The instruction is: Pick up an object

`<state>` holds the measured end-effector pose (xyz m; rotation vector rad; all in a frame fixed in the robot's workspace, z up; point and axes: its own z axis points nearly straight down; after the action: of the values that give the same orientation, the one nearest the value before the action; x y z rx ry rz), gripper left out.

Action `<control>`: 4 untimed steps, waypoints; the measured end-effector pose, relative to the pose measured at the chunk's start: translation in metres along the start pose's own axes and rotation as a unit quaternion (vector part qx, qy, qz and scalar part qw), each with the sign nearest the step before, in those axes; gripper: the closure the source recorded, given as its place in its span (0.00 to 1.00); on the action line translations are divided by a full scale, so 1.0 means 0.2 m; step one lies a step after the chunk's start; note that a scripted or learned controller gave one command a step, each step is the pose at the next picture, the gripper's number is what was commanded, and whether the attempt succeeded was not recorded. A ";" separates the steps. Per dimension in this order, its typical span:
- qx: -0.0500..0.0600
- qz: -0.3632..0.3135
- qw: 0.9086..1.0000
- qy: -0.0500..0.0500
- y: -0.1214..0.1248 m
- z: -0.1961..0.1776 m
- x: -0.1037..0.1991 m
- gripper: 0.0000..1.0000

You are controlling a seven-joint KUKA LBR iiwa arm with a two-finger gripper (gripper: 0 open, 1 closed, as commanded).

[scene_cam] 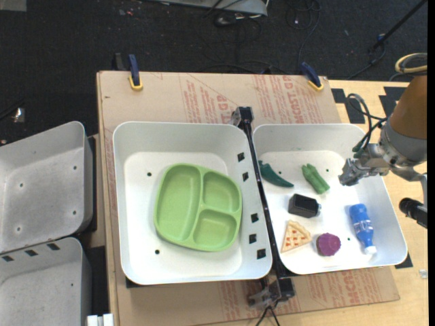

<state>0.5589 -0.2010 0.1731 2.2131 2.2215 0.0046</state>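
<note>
The grey arm with the orange band enters from the right, and its two-finger gripper hangs above the right shallow white bin, near that bin's right wall and towards its far end. Whether the jaws are apart or together cannot be told at this size.

6 objects lie in the right bin:
1. A dark green curved pepper-shaped toy, close to the divider between the 2 bins.
2. A light green ridged pod-shaped toy, just left of the gripper and nearest to it.
3. A small black rectangular block, near the bin's middle.
4. A blue plastic bottle with a white cap, below the gripper and near the right wall.
5. A purple round toy, near the front wall.
6. A tan pizza-slice toy, just left of the purple toy.

Bare floor lies along the far wall.

The left shallow white bin holds a light green plastic divided tray, with bare floor on all sides of it.
</note>
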 end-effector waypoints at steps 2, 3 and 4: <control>0.001 0.000 1.000 0.000 0.01 -0.45 0.00 1.00; 0.002 -0.002 1.000 0.001 0.09 -0.48 0.25 1.00; 0.002 -0.002 1.000 0.002 0.16 -0.50 0.52 1.00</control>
<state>0.5892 -0.0970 0.2726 2.2121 2.2305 0.0031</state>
